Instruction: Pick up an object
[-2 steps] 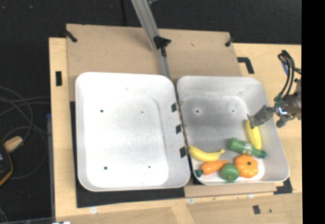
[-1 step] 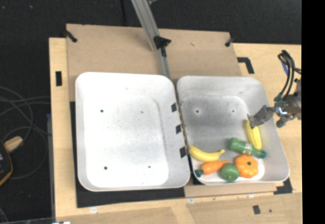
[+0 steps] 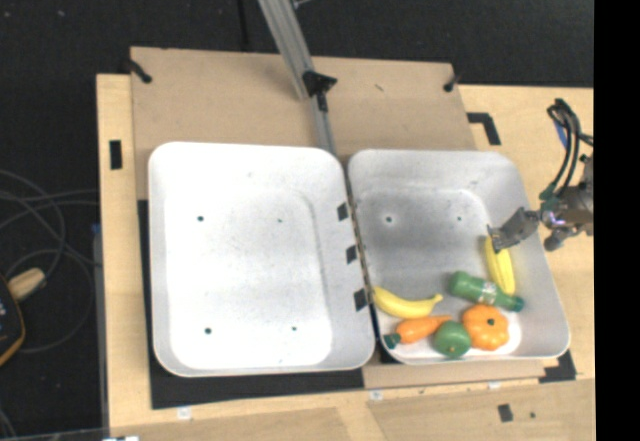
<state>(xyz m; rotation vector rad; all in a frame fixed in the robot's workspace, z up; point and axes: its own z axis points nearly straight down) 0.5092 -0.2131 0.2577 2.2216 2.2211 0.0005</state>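
Note:
The right bin [image 3: 430, 189] holds several toy foods along its near side. A yellow banana [image 3: 405, 303] lies by the bin's left wall, with an orange carrot [image 3: 420, 329] and a green pepper [image 3: 452, 338] in front of it. An orange pumpkin [image 3: 487, 325] sits at the near right, and a green cucumber [image 3: 483, 289] lies just behind it. A second yellow piece [image 3: 501, 267] stands lengthwise near the right wall. My gripper [image 3: 530, 233] hangs over the right wall, just above that yellow piece, open with nothing between its fingers.
The left bin [image 3: 250, 259] lies beside the right one, joined by dark clips [image 3: 352, 254]. A grey metal rail [image 3: 285, 19] slants in from the top to the bins' shared back corner. Cables [image 3: 570, 139] trail at the right edge.

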